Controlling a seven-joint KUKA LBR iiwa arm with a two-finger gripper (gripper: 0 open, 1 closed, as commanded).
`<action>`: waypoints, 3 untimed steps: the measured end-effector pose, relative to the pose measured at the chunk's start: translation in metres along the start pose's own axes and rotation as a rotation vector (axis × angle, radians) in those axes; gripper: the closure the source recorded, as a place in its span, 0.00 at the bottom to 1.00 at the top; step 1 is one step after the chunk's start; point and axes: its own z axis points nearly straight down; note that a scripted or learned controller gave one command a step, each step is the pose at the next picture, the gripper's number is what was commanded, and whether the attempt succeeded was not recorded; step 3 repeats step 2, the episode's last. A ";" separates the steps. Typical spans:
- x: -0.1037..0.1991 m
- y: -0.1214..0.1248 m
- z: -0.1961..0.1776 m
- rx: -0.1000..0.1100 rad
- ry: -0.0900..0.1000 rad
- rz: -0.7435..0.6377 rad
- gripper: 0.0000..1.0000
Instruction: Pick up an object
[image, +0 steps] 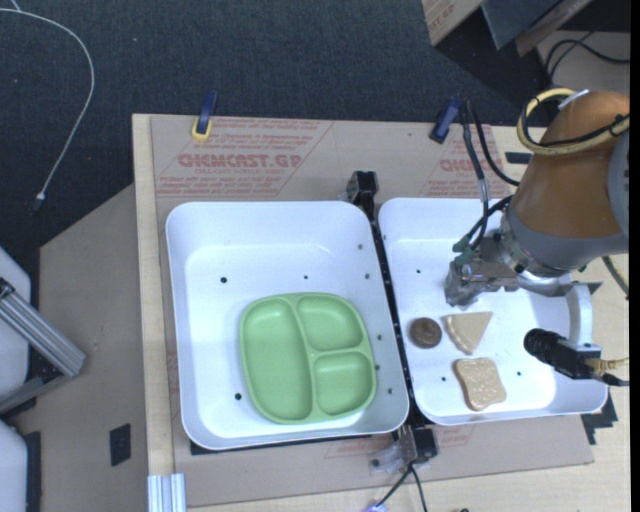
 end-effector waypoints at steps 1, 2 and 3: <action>0.044 -0.007 0.008 0.000 0.000 0.000 1.00; 0.098 -0.016 0.000 -0.004 -0.001 -0.002 1.00; 0.098 -0.016 0.000 -0.004 -0.001 -0.002 1.00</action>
